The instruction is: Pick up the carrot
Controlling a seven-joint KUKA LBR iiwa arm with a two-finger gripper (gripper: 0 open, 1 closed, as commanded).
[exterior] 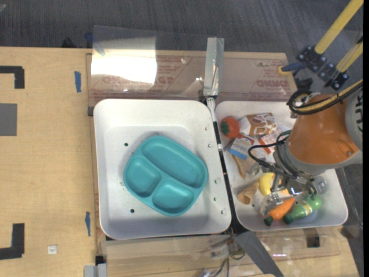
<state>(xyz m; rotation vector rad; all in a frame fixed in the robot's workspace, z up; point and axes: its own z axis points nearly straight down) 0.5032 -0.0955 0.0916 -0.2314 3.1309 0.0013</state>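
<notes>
The carrot (280, 210) is orange with a green stem end and lies slanted near the front wall of the right bin (340, 212). My gripper (283, 191) hangs low right over the carrot's upper end, below the orange wrist band. The wrist and its cables hide part of the bin's middle. Whether the gripper touches the carrot I cannot make out.
Packed around the carrot are a green vegetable (304, 209), a yellow piece (266, 183), a red tomato-like toy (230, 126), a printed packet (260, 126) and several smaller items. The left bin (109, 154) holds a teal divided plate (165, 173).
</notes>
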